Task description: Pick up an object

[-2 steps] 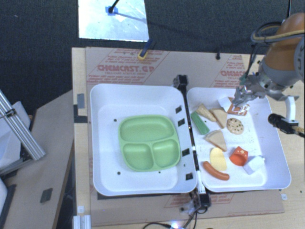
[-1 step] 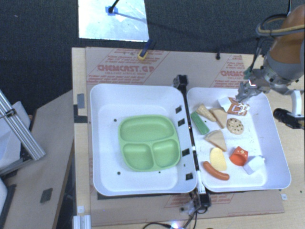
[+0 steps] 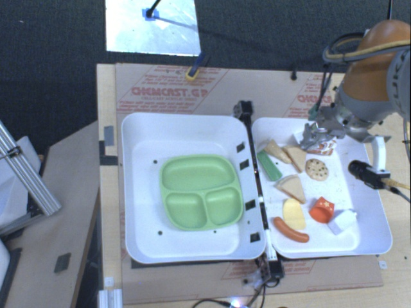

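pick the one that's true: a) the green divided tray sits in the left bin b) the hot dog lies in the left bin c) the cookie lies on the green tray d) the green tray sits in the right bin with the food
a, since the green divided tray lies in the left bin, while the cookie and the hot dog lie in the right bin.

Two white bins (image 3: 192, 124) were counted on the bench. One green divided tray (image 3: 200, 191) lay in the left bin. Right of that tray lay roughly nine toy food pieces, including one cookie (image 3: 316, 169) and one sausage (image 3: 290, 230).
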`<state>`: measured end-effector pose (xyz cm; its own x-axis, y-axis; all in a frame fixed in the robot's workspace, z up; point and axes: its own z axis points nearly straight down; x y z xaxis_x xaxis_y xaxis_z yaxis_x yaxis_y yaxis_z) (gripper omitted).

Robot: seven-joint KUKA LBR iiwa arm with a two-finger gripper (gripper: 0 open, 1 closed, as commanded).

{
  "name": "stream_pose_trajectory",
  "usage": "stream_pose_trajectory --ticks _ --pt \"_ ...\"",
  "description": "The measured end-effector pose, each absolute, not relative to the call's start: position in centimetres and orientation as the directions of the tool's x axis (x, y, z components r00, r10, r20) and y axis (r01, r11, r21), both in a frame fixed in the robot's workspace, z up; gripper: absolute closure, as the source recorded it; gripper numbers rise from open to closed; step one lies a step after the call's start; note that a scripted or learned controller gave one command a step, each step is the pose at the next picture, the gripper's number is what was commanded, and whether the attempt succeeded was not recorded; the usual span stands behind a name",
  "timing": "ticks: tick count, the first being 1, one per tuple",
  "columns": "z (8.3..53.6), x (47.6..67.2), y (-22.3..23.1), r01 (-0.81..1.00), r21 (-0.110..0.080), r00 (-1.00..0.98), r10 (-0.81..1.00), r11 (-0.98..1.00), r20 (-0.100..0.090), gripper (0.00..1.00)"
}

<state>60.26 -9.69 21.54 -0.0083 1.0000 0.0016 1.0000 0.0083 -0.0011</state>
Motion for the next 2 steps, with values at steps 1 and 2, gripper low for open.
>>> stream_pose_trajectory --ticks 1,2 --pt "23.0 57.8 -4.5 1.0 0.0 -0.01 1.0 0.01 0.003 1.0" --pt "23.3 55.8 -2.6 1.0 0.0 -0.008 1.0 0.008 0.001 1.0"
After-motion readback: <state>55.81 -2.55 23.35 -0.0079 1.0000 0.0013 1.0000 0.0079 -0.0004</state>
